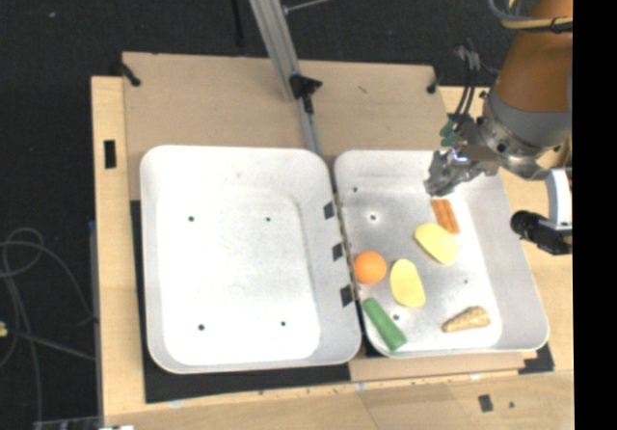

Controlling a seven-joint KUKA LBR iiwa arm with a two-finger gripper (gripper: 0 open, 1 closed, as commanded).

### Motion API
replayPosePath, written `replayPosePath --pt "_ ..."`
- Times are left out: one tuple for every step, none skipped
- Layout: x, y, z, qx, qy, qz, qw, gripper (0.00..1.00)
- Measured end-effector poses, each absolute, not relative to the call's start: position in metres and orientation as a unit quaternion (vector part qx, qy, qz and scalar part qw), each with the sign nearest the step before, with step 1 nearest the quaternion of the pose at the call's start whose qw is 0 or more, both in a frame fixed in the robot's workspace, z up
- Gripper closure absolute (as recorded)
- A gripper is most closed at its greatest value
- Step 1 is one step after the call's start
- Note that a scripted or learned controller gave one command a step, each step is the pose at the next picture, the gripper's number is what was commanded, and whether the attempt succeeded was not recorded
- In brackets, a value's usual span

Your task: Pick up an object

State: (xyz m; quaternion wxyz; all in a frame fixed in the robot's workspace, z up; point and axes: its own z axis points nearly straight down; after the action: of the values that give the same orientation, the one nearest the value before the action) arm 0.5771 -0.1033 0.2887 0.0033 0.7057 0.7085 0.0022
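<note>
Carrot lies just under your tool, whose opening you cannot tell, so a skewed descent may nudge it against the yellow piece.

Colours on the bench

White bins, faintly speckled grey, dotted with small dark marks; tan bench board; black surround. In the right-hand bin: orange ball, two pale yellow pieces, green stick, orange-red carrot-like piece, light brown wedge. Upper right: orange band on grey arm.

Single fixed overhead camera, slanted down, both bins framed
</note>
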Motion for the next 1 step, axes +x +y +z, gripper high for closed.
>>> replayPosePath --pt "0.5987 -0.0549 0.2873 0.705 0.709 0.0007 0.001 1.00"
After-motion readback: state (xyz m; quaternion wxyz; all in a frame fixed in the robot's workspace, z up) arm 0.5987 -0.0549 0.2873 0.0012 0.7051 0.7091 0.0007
